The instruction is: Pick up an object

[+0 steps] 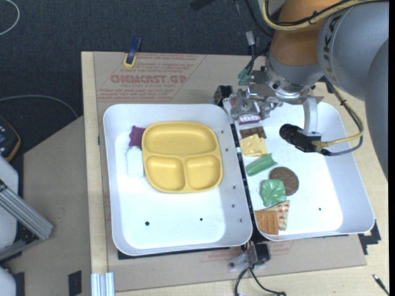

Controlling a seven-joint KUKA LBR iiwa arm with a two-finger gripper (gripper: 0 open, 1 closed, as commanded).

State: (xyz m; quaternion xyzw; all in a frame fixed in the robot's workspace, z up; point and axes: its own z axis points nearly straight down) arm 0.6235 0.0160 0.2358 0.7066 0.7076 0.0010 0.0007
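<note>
A pale yellow cheese-like wedge lies flat at the right bin's ten o'clock edge. At its five o'clock rests a green pod-shaped piece, then a round brown cookie, a crumpled green leaf, and a tan waffle piece.

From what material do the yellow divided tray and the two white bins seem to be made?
The yellow tray looks like moulded plastic with a matte to satin finish: even colour, rounded compartment edges, soft highlights. The left bin and right bin look like thin, smooth white plastic, slightly glossy, with rounded corners; painted metal cannot be ruled out.
</note>
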